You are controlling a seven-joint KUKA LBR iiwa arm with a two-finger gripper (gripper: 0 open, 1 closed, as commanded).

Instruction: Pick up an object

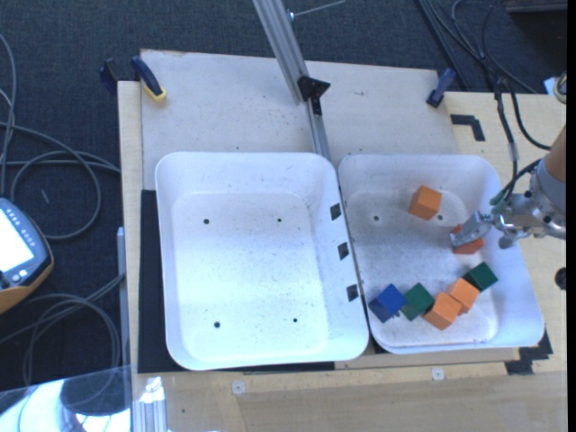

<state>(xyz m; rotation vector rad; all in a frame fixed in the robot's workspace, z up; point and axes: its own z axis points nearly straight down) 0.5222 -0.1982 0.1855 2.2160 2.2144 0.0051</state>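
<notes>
The right bin (396, 183) holds several small blocks. An orange cube (425, 202) sits near its back. A red-orange block (467, 241) lies by the right wall, touching or just below the tip of my gripper (487, 222), which reaches in over the bin's right rim. Along the front of the bin lie a blue block (389, 302), a green block (418, 301), two orange blocks (443, 310) (464, 292) and a dark green block (481, 276), packed close in a curved row.
The left bin (180, 187) stands beside the right one, with black clips (343, 250) on the shared rims. A slanted metal pole (286, 43) rises behind the bins. Cables hang near the arm (549, 187) at the right edge.
</notes>
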